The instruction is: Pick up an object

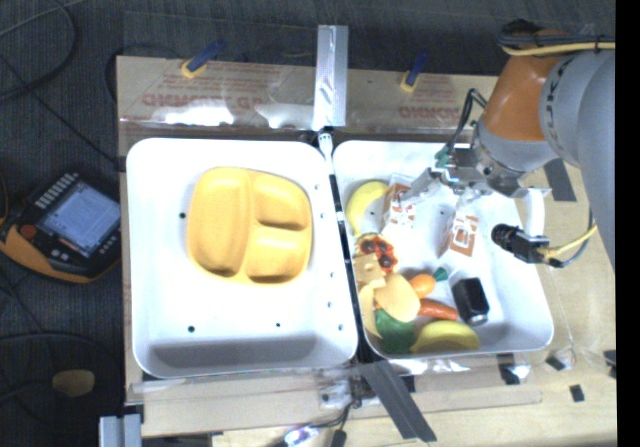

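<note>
**Arm over the right bin, with toy food piled at the bin's near-left corner**

The landmark is the right bin, a shallow white tray. The left bin stands touching its left wall and holds a yellow divided tray, which lies near that bin's middle. The grey arm with its orange band reaches in over the right bin's far-right corner. The gripper hangs above the far half of the right bin, just over a white packet with red print. Whether the fingers stand apart or together cannot be told from this angle, and no object is seen between them.

Inside the right bin, against its left wall, a yellow banana-like piece lies at the far end; a white and orange wrapper lies just beside it. Nearer along the same wall sit a small dark red and black item, a pale yellow piece and a green piece. An orange carrot-like piece and a second yellow piece lie along the near wall. A small black block rests near the bin's middle, just beside the carrot-like piece. A handheld control pad lies on the floor, well apart from the right bin, beyond the left bin.
</note>
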Robot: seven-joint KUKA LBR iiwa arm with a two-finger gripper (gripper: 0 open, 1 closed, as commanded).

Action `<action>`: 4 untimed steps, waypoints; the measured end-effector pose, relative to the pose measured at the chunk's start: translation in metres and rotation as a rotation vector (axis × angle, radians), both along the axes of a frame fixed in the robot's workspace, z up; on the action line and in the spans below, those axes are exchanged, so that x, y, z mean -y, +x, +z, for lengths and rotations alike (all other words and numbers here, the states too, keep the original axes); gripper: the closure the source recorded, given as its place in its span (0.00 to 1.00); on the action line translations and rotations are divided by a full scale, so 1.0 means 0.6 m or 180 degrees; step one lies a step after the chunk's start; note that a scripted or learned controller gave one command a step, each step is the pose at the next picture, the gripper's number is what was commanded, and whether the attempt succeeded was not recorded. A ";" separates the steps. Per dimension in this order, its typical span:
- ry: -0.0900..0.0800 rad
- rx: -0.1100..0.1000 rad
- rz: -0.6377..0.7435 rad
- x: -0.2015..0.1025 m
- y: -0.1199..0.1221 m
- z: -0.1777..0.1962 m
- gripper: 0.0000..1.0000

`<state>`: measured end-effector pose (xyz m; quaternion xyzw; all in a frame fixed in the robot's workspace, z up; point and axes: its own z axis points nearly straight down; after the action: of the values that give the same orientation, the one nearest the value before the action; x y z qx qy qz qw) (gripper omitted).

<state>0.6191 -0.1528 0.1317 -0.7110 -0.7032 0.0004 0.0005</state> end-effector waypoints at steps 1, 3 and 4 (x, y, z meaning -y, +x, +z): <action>-0.0022 0.0032 0.0928 -0.065 0.067 -0.071 0.00; -0.0017 0.0040 0.0951 0.028 -0.036 -0.070 0.00; -0.0004 0.0052 0.0952 0.026 -0.033 -0.054 1.00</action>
<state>0.5991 -0.1681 0.0993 -0.5984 -0.8012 -0.0049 -0.0057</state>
